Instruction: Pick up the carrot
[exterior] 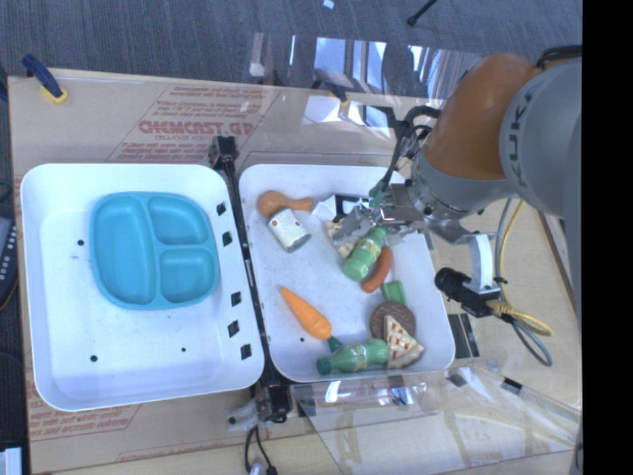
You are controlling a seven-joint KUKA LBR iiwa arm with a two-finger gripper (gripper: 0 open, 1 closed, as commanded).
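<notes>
The grey arm [514, 137] reaches in over the right bin [287, 349]. The left bin [49, 265] holds a blue plate [153, 247]. The tool [371, 216] hangs above a green bottle [362, 255]; whether it is spread or pressed together I cannot tell. The carrot [305, 312] lies loose mid-bin, well apart from the tool.

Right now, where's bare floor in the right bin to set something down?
Right bin: bare floor along the left wall, between the cup and the carrot, and below the carrot toward the near-left corner. Crowded at right: the gripper over a bottle, waffle, second bottle.
</notes>
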